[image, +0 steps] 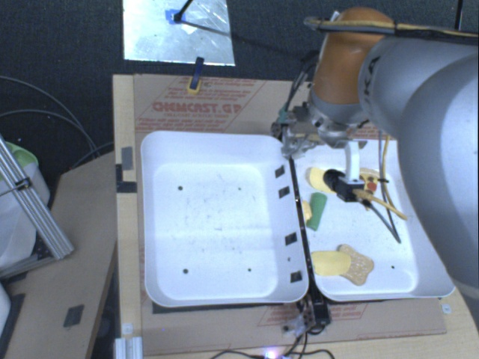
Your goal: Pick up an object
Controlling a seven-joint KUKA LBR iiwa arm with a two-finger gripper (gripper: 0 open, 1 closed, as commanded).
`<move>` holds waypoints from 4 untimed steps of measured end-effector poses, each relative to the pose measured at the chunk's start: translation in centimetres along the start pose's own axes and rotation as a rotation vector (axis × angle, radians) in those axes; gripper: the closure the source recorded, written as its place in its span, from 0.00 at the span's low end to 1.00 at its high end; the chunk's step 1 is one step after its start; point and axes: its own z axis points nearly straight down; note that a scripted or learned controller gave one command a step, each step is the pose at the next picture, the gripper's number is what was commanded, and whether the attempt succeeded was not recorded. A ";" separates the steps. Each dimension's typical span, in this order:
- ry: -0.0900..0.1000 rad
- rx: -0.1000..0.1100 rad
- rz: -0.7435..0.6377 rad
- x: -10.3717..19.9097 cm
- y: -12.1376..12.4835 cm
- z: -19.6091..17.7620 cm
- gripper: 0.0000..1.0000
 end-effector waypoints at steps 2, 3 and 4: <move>0.000 -0.002 0.000 -0.4 -0.6 -13.7 1.00; 0.003 0.029 -0.001 -3.6 -10.9 -4.9 1.00; 0.007 0.017 -0.017 4.1 -16.0 -5.7 1.00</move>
